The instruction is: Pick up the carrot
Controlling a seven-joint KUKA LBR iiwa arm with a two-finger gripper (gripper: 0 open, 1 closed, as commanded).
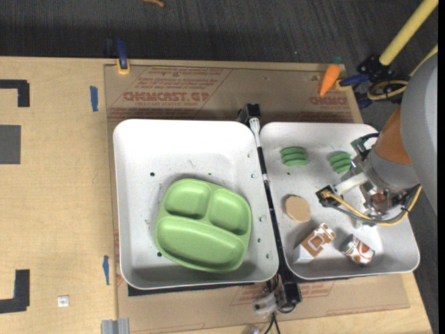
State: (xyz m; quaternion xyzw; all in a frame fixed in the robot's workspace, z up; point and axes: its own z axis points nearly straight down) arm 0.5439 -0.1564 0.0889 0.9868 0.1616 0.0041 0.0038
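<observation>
The carrot (329, 78), orange with a green top, lies on the cardboard bench beyond the far rim of the right bin (313, 132), outside both bins. My gripper (370, 202) hangs low over the right side of that bin, well in front of the carrot and apart from it. The wrist with its orange band and loose cables covers the gripper from above. I see nothing held in it.
The right bin holds two green ridged pieces (295, 156) (341, 162), a tan disc (298, 208), an orange-and-white piece (318, 240) and a red-and-white can (359, 250). A green divided plate (204, 223) lies in the left bin (132, 186). A yellow pole (410, 23) slants at top right.
</observation>
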